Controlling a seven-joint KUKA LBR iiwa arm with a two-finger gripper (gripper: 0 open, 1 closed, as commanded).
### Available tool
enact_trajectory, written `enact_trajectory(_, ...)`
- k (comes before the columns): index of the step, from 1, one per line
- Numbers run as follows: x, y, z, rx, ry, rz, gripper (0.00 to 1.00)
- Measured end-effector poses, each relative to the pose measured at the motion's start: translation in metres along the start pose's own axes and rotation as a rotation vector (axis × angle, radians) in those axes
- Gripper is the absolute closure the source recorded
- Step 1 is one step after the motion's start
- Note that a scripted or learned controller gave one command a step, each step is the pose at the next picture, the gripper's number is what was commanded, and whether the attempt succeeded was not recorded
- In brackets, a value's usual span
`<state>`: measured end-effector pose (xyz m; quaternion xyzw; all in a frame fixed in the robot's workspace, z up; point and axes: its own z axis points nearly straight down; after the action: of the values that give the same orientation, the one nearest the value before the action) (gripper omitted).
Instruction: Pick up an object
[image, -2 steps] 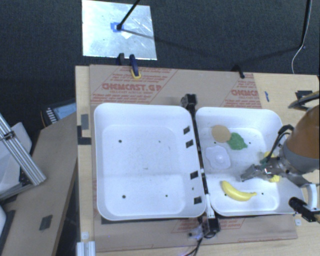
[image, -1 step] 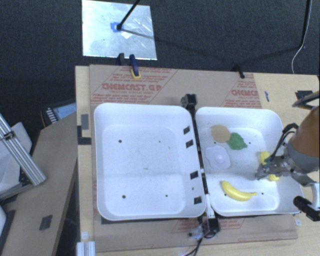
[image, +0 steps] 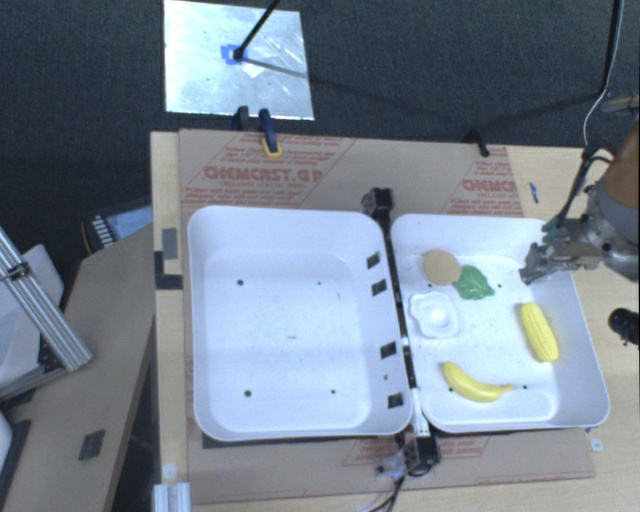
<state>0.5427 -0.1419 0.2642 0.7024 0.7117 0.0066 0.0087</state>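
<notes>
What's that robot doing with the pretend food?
A robot arm reaches in from the right, and its hand sits over the far edge of the right bin. It isn't holding anything. In that bin lie a banana, a yellow corn cob, a green leafy piece, a tan round thing and a white fried egg.

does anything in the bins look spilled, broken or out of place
Nothing stands out. The right bin holds a banana, a corn cob, a green leafy piece, a tan round piece and a white piece, all lying loose inside the walls. The pincer is over that bin's far right edge.
</notes>
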Motion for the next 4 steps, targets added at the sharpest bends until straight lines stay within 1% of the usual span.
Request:
enact_trajectory(1,0.053,-0.053,0.007,0.022,0.005,0.005,1.0)
enact_trajectory(2,0.156,-0.051,-0.082,0.01,0.008,-0.003,1.0)
enact_trajectory(3,0.064,-0.055,-0.043,0.022,0.0,0.021,1.0)
enact_trajectory(4,0.069,-0.053,-0.056,0.017,0.002,0.006,1.0)
